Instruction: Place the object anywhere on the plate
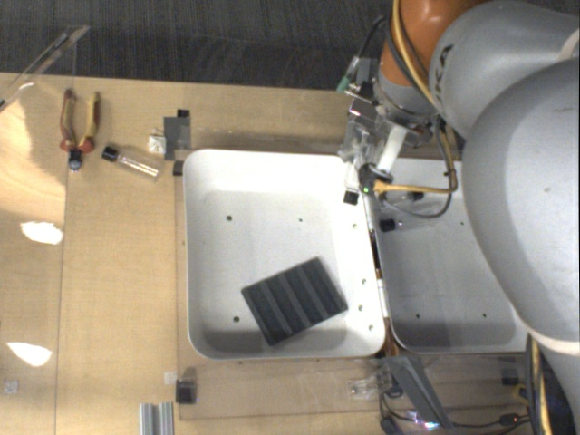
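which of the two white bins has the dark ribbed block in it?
The left bin. The dark ribbed block lies flat near its front right corner. The right bin sits largely under the arm.

The arm (517, 107) is bulky, smooth pale grey with a rounded orange band (426, 7) above the wrist. Black and yellowish cables (one looping loosely) trail to a cluttered metallic tool (367, 166) showing a small green light.
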Motion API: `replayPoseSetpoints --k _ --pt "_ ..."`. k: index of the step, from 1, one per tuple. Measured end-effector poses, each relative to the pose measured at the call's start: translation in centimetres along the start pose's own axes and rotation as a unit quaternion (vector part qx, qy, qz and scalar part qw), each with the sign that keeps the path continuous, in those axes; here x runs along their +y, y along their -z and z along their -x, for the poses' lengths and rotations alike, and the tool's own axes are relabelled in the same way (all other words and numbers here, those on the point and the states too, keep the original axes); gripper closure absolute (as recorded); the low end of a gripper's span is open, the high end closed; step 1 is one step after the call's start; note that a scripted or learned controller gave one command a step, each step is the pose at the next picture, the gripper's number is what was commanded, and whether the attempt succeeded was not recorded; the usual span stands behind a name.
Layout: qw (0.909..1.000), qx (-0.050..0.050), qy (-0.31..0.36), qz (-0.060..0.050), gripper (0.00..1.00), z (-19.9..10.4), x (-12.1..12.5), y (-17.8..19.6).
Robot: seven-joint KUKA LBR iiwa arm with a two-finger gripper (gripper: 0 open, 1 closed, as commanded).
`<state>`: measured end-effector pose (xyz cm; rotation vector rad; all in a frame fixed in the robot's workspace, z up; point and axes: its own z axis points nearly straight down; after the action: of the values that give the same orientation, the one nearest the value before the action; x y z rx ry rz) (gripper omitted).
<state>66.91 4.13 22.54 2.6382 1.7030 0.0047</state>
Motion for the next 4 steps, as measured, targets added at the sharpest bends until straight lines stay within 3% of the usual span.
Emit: replayPoseSetpoints --k 1,2,3,4 --pt "0.995 -0.001 -0.1 -0.002 1.0 -5.6 -2.7 -4.2" --pt "0.9899 -0.002 -0.141 -0.002 1.0 -10.5 -7.6 -9.6" --pt "0.9903 0.0 0.139 -0.001 1.0 -15.1 -8.4 -3.8" --pt "0.9636 0.0 0.268 -0.001 1.0 -17.7 -8.1 -3.4"
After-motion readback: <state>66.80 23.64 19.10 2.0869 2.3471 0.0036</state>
